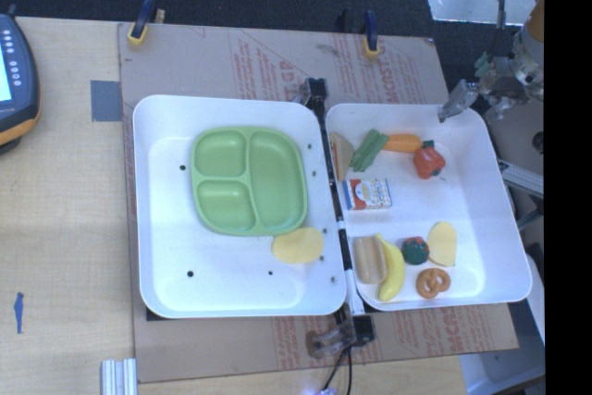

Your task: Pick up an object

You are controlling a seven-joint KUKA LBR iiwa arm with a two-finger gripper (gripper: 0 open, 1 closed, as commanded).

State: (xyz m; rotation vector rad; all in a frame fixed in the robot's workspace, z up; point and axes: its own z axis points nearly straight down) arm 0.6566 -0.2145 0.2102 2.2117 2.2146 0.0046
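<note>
My gripper (460,97) hangs over the far right corner of the right bin (495,199), reaching in from the right, with nothing visibly in it. In that bin lie an orange carrot (403,142), a green pod (369,149), a red pepper (428,162), a small red-and-white box (368,193), a banana (393,271), a tan bun (368,257), a pretzel (432,282), a yellow wedge (443,243) and a small red-and-green piece (415,249). The carrot and red pepper lie nearest the gripper, below and to its left.
The left bin (157,227) holds a green divided plate (250,180) and a flat yellow piece (298,246) near its front right. Clamps (371,32) hold the cardboard under the bins. A handheld controller (14,79) lies at the far left of the bench.
</note>
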